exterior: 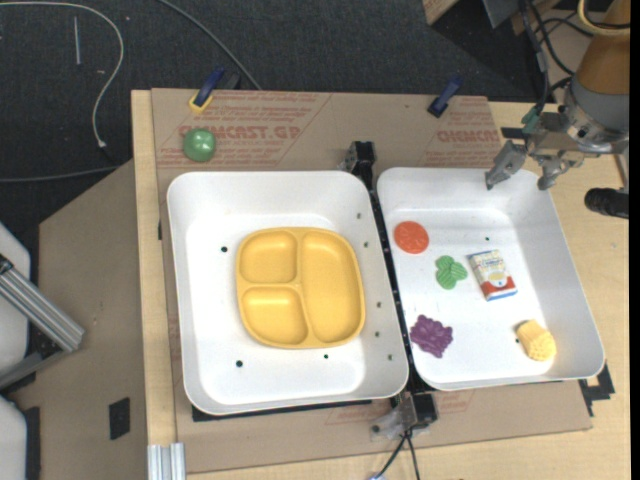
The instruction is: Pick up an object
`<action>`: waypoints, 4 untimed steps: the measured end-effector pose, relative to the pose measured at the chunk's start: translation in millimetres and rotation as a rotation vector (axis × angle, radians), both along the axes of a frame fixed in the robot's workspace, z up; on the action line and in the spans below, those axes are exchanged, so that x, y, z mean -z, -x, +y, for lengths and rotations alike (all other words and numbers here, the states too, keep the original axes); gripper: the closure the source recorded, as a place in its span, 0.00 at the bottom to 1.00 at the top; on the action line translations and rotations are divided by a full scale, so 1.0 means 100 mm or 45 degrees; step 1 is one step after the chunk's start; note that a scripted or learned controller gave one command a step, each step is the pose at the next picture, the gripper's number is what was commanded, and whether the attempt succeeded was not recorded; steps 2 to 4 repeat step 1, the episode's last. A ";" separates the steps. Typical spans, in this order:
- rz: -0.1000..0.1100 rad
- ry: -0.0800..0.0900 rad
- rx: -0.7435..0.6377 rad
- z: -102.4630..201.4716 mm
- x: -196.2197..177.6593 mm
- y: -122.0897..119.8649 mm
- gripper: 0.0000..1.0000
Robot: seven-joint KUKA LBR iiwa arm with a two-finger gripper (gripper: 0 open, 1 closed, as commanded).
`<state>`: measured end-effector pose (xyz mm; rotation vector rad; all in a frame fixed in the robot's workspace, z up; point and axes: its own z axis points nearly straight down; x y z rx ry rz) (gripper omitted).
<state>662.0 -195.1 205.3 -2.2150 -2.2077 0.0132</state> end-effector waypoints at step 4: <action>-0.020 0.004 -0.005 0.01 -0.10 -0.03 0.00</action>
